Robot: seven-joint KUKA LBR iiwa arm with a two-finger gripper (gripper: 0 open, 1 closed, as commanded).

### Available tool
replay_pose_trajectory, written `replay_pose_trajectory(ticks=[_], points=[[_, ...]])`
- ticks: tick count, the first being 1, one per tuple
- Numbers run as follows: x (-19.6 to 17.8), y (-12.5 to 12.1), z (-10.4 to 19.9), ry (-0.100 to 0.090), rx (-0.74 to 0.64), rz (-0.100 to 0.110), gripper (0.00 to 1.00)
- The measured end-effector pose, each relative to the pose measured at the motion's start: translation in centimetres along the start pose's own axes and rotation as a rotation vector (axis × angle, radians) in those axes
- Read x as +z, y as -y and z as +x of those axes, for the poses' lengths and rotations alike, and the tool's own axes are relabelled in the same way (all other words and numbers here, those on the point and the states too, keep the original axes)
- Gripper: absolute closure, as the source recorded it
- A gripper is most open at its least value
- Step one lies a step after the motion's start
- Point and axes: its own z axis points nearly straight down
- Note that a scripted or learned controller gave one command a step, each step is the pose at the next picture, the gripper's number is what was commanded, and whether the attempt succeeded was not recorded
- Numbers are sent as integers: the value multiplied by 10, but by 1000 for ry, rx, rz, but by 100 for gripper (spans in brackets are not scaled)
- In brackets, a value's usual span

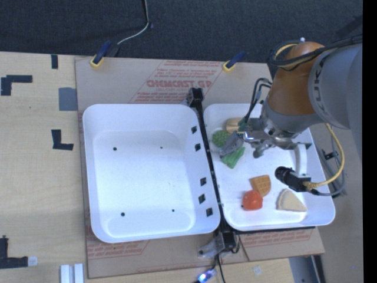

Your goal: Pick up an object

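My gripper (pixel 244 148) hangs low over the back left part of the right bin (pixel 318 217), its fingers spread apart with nothing seen between them. Its left finger (pixel 231 147) lies right over a green leafy piece (pixel 234 158). A second, rounder green piece (pixel 220 138) sits just left of it by the bin wall. Partly hidden behind the gripper is a beige object (pixel 232 124). Toward the front of the bin lie an orange chunk (pixel 261 184), a red round object (pixel 252 200) and a pale wedge (pixel 291 201).
The left bin (pixel 94 158) stands beside the right one, parted from it by a black-clipped divider (pixel 203 158). Both rest on a cardboard sheet (pixel 171 81). The arm's orange band (pixel 294 81) and grey link fill the upper right.
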Motion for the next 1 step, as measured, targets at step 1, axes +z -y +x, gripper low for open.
replay_pose_trajectory(ticks=[1], points=[[-81,35,-15,2,-3,-23,0]])
